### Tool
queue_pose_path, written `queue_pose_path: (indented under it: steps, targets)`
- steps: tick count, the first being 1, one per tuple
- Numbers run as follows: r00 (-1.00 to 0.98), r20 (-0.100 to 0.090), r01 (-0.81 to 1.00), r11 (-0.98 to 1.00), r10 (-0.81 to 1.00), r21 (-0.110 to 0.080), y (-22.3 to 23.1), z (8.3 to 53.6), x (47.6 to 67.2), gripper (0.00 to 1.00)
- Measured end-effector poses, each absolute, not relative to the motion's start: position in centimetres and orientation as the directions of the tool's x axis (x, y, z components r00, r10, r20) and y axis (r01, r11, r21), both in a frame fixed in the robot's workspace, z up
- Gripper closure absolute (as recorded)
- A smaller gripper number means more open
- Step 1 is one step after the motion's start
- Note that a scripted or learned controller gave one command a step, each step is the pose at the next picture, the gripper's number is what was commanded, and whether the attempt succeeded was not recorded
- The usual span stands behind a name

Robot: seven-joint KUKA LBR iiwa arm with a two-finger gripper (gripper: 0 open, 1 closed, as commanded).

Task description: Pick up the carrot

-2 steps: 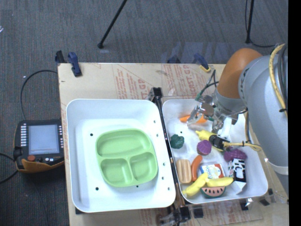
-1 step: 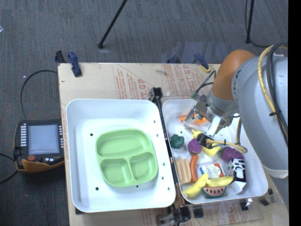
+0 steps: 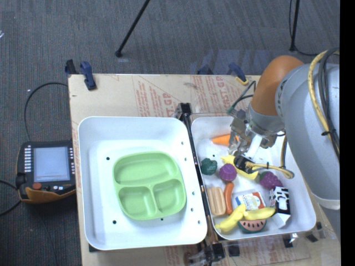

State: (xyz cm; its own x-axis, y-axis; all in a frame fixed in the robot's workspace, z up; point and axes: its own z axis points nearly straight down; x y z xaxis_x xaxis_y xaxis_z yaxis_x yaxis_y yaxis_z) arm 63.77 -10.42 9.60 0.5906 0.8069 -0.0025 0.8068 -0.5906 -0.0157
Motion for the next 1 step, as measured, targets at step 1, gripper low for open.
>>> queue_pose_path:
  steps: [1]
  targets:
    - [0.59,-0.003,0.807,-0.59,0.807,-0.016,-10.4,9.57,63.76,0.0]
